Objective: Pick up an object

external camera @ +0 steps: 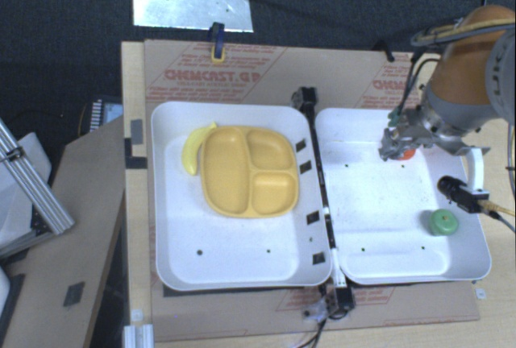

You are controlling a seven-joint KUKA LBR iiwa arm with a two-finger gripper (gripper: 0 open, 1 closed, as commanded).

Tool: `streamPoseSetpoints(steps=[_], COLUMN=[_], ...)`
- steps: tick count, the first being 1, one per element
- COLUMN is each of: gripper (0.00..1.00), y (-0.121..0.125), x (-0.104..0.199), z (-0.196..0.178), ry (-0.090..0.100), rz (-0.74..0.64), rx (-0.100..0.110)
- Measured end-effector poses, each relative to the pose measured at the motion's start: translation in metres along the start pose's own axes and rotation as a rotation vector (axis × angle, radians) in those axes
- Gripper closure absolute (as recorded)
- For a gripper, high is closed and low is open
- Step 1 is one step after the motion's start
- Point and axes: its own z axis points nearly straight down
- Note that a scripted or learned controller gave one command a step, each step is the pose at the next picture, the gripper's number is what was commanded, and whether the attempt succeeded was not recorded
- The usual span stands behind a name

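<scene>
Arm (472, 68): grey with an orange band, reaching in from the right over the far part of the right bin.
Hand (395, 147): low over the right bin's far end, near the bin's middle line; whether it is spread or pressed together I cannot tell, the view is too blurred there.
Red thing (407, 151): a small orange-red patch just beside the hand, partly hidden by it; contact not clear.
Green thing (443, 221): small, round, on the floor of the right bin at its right side, well apart from the hand.
Right bin (387, 262): white, shallow.
Left bin (242, 258): white, touching the right bin along the middle.
Tray (246, 171): yellow, three compartments, lying in the left bin.
Banana (192, 149): yellow, at the tray's left far edge, touching it.
Worktop (234, 68): brown board with red print under both bins.
</scene>
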Motion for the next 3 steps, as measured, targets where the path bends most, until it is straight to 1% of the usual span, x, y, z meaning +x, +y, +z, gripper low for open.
streamPoseSetpoints(steps=[1,2,3], gripper=[1.00,1.00,1.00], y=[0.002,0.004,-0.007], x=[-0.009,-0.010,0.036], z=[-0.048,-0.073,-0.058], ry=[0.000,0.000,0.002], rz=[0.001,-0.001,-0.004], rx=[0.001,0.003,0.007])
